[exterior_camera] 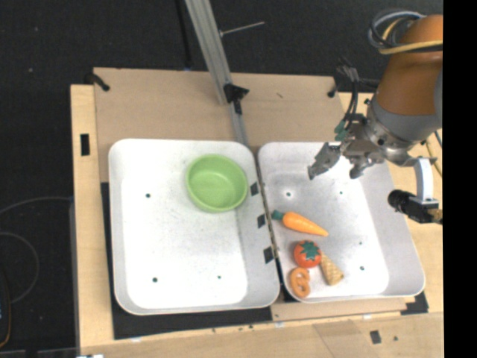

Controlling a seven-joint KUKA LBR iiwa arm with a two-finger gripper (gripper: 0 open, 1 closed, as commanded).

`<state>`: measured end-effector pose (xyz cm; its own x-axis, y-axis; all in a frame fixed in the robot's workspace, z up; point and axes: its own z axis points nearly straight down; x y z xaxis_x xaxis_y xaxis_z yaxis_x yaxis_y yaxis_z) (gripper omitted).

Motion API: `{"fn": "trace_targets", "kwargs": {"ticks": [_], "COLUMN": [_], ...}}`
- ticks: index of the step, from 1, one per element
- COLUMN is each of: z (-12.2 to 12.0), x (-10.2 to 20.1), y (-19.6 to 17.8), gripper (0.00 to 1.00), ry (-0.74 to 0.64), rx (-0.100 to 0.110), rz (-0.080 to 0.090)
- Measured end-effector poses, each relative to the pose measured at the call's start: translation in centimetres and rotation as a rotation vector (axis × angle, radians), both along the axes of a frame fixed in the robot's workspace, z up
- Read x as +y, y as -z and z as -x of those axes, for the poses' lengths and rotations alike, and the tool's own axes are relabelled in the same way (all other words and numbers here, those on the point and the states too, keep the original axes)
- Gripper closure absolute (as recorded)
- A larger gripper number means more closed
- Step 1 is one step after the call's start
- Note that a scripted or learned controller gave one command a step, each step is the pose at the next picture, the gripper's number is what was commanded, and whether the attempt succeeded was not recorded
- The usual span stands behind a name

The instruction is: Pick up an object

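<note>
My gripper [340, 165] hangs over the far part of the right bin [387, 222], open, with nothing between its two dark fingers. An orange carrot [300, 223] lies near the middle of that bin, below and left of the gripper. Closer to the bin's front edge sit a red tomato [307, 253], a tan cone-shaped piece [332, 269] and a round orange pastry-like piece [299, 280]. A green bowl [217, 183] rests in the left bin [149, 237], at its upper right.
A grey metal post [212, 47] slants from the top of the view down to the gap between the bins. The bins sit on a tan bench board [164, 107]. A black fitting [406, 202] sticks out at the right bin's right edge.
</note>
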<state>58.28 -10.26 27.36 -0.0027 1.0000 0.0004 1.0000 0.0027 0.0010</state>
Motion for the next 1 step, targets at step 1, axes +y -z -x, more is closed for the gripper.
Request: {"fn": "trace_targets", "kwargs": {"ticks": [1], "z": [-0.01], "x": [0.01], "y": [0.00], "gripper": [0.00], "ry": [0.001], "rx": [0.000], "rz": [0.000]}}
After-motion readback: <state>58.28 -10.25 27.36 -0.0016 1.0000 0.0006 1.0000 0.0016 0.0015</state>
